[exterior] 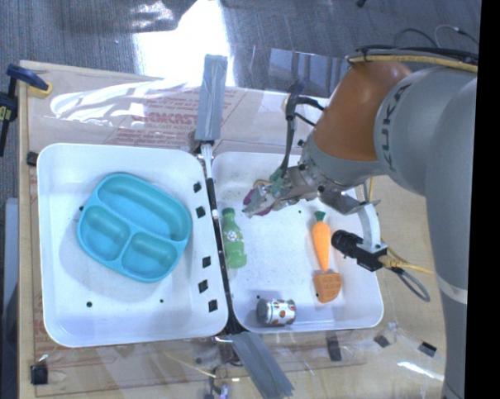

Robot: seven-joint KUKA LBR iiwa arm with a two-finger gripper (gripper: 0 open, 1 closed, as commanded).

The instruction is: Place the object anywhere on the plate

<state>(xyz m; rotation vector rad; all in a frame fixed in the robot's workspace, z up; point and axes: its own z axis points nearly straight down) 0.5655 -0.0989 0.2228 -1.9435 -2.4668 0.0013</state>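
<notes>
End effector [262,199] fingertips blurred, indistinct

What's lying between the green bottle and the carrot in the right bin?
Bare white bin floor in the camera view. Nothing lies between the green bottle and the carrot; the can sits nearer the front rim.

Grey arm [427,111], orange band, yellow cable.

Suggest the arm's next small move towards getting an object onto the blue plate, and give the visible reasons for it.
Probably lower the gripper onto one nearby item, likely the green bottle. The gripper sits over the right bin, where the bottle, the carrot and the can all lie. The blue plate is in the left bin. I cannot tell whether anything is grasped yet.
</notes>
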